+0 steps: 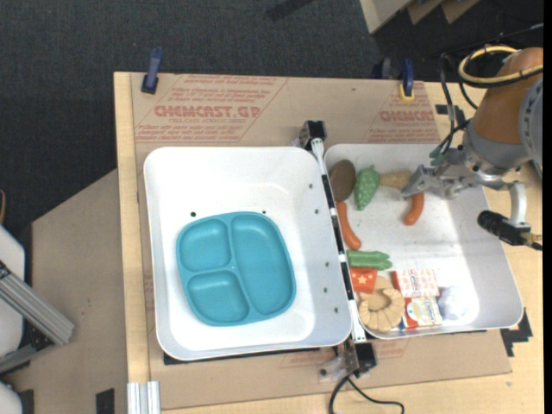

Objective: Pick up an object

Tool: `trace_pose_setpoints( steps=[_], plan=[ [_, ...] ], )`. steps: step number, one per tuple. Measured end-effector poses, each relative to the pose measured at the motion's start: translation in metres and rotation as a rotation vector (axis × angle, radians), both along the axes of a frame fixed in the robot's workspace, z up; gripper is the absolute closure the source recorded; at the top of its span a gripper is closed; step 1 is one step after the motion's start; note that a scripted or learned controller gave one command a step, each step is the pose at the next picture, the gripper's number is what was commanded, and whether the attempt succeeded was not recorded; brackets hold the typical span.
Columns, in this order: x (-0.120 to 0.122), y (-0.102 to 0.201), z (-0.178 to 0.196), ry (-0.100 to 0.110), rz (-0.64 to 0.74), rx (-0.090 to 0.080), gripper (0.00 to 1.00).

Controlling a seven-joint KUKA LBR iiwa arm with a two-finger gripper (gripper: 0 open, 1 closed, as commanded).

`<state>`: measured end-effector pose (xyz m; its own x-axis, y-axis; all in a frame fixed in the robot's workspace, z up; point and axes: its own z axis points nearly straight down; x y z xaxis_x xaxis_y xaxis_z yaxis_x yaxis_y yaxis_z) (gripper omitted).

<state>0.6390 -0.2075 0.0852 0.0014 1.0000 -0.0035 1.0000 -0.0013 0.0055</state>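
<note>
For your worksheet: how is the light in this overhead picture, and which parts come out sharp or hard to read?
Camera view: even, soft light; the teal tray in the left bin is crisp with faint shadow; the right bin looks brighter, slightly washed out; the pincer over the orange sausage is small and indistinct.

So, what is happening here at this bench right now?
A grey robot arm reaches in from the right over the right bin, which holds toy food. Its gripper is low over a small orange sausage, which looks pinched at its upper end and tilted. A green vegetable and a long orange sausage lie nearby. The left bin holds a teal divided plate.
</note>
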Motion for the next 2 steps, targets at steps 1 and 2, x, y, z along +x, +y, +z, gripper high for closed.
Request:
trace_pose_setpoints(
  steps=[1,2],
  plan=[
    [-0.056,0.050,-0.001,0.012,0.002,0.008,0.00],
    [-0.030,0.028,0.000,0.002,0.002,0.001,0.00]
  ],
)
